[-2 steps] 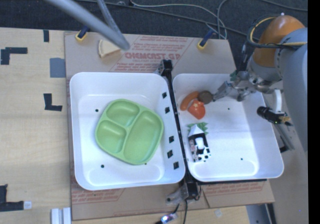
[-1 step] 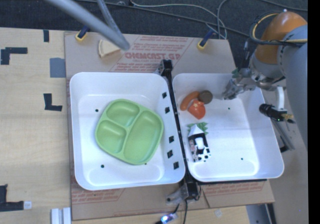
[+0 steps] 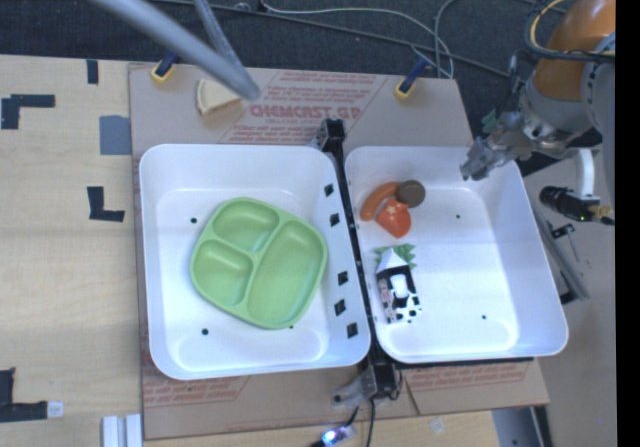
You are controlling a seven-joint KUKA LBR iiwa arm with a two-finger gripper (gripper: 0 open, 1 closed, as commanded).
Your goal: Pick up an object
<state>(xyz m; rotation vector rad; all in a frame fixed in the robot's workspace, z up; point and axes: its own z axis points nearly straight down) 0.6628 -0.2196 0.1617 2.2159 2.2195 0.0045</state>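
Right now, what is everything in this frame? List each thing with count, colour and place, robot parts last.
Bins: 2, white, side by side on the bench; left bin, right bin.
Divided plate: 1, light green, three compartments, lying in the left bin.
Orange-red and brown items: a small cluster, touching one another, near the upper left of the right bin; too small to identify.
Black-and-white item with a green top: 1, in the right bin beside the centre divider, below the cluster.
Cardboard sheet: 1, tan with red print, under both bins.
Clamps: 2, yellow, at the cardboard's far edge.
Cables: several, black, behind the bins.
Arm: 1, grey with orange band, at right.
Gripper: 1, grey, above the right bin's upper right rim.
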